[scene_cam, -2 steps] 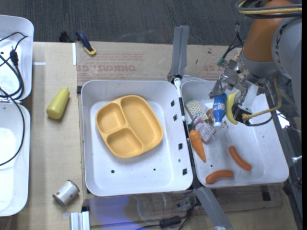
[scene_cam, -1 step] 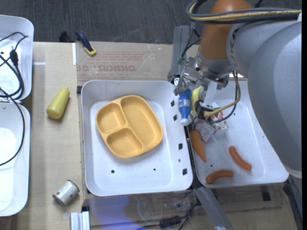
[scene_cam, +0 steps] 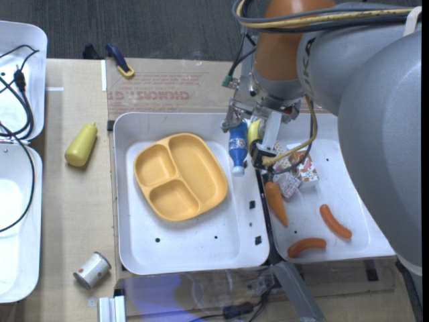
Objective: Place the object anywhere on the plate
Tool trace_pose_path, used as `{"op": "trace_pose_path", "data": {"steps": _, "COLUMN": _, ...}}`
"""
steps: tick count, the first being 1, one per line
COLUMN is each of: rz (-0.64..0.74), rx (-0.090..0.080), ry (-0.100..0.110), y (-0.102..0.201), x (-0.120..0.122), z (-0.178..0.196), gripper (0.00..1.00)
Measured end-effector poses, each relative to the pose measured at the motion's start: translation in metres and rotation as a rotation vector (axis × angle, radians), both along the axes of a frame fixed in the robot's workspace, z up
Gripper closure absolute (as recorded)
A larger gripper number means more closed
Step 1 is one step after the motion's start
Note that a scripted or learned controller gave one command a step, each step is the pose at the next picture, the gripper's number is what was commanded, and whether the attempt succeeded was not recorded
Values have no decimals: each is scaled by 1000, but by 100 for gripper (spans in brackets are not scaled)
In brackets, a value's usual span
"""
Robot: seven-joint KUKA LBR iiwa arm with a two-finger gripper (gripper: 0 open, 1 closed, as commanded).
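Table (scene_cam: 80,193): carried two white bins side by side.
Left bin (scene_cam: 181,247): held the yellow plate (scene_cam: 179,176).
Gripper (scene_cam: 244,143): hung over the bins' shared edge, fingers clamped on a blue bottle (scene_cam: 237,149).
Blue bottle: upright, just right of the plate.

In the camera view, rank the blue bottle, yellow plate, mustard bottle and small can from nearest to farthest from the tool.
1. Blue bottle, right at the tool.
2. Yellow plate, left bin.
3. Mustard bottle, on the bench left of that bin.
4. Small can, lower left.
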State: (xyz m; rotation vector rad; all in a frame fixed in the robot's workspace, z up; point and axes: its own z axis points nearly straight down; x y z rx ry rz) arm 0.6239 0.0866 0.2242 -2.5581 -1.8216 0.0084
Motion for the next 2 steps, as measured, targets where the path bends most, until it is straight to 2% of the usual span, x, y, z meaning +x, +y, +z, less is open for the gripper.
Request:
{"op": "trace_pose_path", "data": {"steps": 1, "rz": 212, "rx": 0, "ry": 1, "y": 47, "x": 12, "z": -13, "gripper": 100}}
{"op": "trace_pose_path", "data": {"steps": 2, "rz": 212, "rx": 0, "ry": 1, "y": 47, "x": 12, "z": -13, "gripper": 0}}
